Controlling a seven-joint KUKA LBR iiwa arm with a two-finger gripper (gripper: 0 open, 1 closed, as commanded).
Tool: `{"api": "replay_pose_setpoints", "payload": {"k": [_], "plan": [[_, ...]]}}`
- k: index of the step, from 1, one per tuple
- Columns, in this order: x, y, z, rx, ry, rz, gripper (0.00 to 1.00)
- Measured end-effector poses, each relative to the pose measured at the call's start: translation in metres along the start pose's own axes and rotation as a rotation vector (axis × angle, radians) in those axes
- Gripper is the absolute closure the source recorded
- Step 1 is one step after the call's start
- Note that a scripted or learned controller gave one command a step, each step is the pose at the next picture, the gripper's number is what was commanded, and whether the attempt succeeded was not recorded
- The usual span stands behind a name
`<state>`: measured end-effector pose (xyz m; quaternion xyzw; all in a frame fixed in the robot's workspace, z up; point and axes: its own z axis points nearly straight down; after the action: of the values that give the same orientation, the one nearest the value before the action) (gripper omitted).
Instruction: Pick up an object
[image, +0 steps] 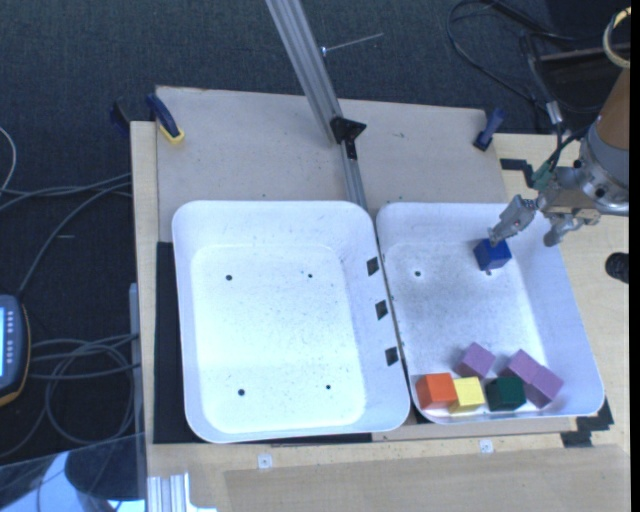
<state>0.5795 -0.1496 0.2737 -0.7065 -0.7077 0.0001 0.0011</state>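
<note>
**A blue block at one fingertip, grasp not yet certain**

In the camera view, two shallow white plastic bins are seen side by side on the wooden bench. The right bin (560, 300) carries all the objects. The two-finger gripper (533, 228) reaches in from three o'clock and is placed over the bin's upper part, at about one o'clock from its middle. Its fingers (514, 218) are spread apart. A small blue cube-shaped block (492, 254) is seen at the tip of the nearer finger, touching it or just under it; it does not lie between both fingers, so a hold cannot be claimed.

At five o'clock in the same bin a cluster is gathered: an orange block (435, 389), a yellow block (468, 392), a dark green block (505, 392) and two purple blocks (478, 358).

The step in hand is judged to be the approach. Next, the fingers must be centred over the blue block, lowered around it and closed.
</note>
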Motion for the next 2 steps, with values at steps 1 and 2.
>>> {"api": "replay_pose_setpoints", "payload": {"k": [1, 2], "plan": [[0.0, 0.0, 0.0, 0.0, 0.0, 0.0, 0.0], [-0.001, -0.006, 0.061, 0.006, 0.001, 0.002, 0.0]]}}
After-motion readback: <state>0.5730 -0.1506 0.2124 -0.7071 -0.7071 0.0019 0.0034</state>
